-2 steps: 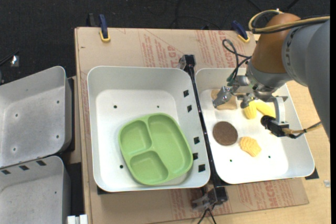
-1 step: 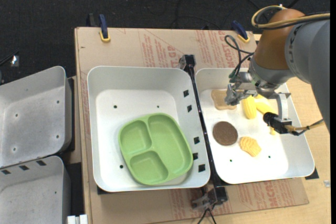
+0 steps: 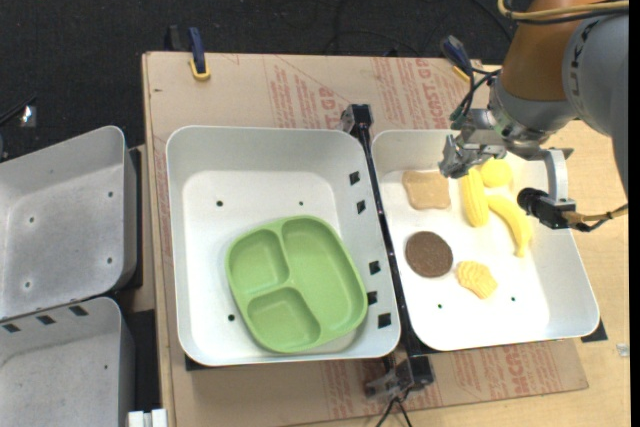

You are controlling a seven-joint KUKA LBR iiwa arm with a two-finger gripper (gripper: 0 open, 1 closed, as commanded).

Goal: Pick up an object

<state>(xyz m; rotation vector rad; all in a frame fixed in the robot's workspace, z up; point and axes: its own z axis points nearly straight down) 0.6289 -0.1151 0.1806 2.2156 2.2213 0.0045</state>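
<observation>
Gripper point(image 3: 462, 161) position: low over the far end of the right bin point(image 3: 570, 315), directly above the gap between the tan bread slice point(image 3: 428, 189) and the upright yellow piece point(image 3: 474, 199). Whether it is open or closed cannot be determined from the camera view, and no item is seen held. Candidate objects all lie in the right bin: the bread slice, the yellow piece just beside it, a banana point(image 3: 515, 221) touching or nearly touching that piece, a round brown disc point(image 3: 430, 254) near the bin centre, and a small ridged yellow item point(image 3: 477, 279) just beside the disc. These appear to be toy foods, so expect low weight, rigid bodies and smooth, somewhat slippery surfaces. The bread slice and disc lie flat and offer little edge; grasping across a narrow width is advised. The banana is best taken across its middle, perpendicular to its long axis. The left bin point(image 3: 190, 215) holds a green divided tray point(image 3: 295, 283).
</observation>
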